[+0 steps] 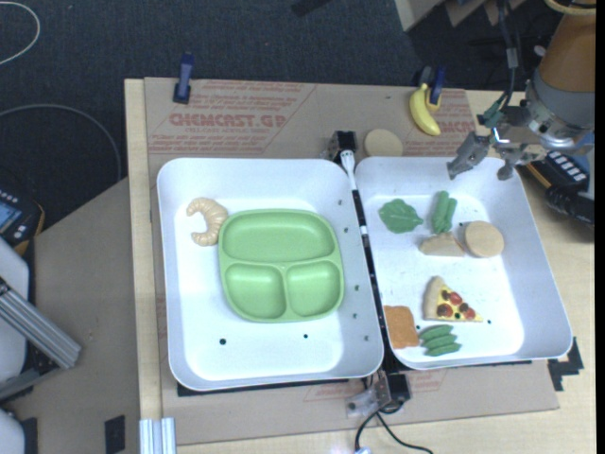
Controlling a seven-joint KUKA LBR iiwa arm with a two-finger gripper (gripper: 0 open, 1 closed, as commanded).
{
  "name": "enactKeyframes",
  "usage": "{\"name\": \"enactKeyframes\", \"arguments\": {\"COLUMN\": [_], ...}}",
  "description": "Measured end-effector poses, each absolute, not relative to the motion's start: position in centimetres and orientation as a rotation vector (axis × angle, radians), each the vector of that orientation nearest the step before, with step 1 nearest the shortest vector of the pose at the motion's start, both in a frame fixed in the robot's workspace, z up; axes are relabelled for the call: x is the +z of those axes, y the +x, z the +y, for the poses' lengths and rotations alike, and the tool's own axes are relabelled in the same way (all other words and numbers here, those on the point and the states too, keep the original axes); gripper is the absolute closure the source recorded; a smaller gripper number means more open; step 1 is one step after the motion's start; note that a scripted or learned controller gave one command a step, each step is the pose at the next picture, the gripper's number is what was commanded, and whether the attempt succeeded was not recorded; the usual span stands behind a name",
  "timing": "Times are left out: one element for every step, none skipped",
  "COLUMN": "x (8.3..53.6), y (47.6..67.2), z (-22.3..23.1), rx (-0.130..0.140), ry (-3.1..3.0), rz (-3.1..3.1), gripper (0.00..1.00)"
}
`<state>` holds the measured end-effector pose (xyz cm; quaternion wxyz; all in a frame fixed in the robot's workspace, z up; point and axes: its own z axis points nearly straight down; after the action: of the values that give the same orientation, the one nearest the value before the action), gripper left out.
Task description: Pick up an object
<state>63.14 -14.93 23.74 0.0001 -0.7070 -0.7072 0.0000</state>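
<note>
On the left of the frame I see the left bin (180, 253), and a green tray (281, 263) with three parts sits in its middle, so it takes up most of the room there. A toy croissant (206, 220) lies just beside the tray's upper left corner. Moving right, the right bin (539, 282) holds the small play food I could pick from: a green leaf (400, 216), a green pod (441, 210), a round tan cookie (484, 239), a pizza slice (450, 303), a cracker (401, 326) and some green beans (438, 340). A banana (424, 112) rests on the board at the top, outside the bins. At the upper right, my gripper (485, 157) hangs over the bin's top edge with its fingers spread and nothing between them. I think it is getting ready to come down on the food near it.
</note>
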Motion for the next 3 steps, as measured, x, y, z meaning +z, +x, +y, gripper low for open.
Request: {"name": "enactKeyframes", "arguments": {"x": [24.9, 50.0, 37.6], "y": [63.2, 61.4, 57.9], "z": [-14.9, -17.2, -19.8], "rx": [-0.003, -0.016, 0.011], "ry": [-2.222, -2.236, -2.219], "rz": [-2.225, -2.237, -2.209], "gripper": [1.0, 1.0, 1.0]}}
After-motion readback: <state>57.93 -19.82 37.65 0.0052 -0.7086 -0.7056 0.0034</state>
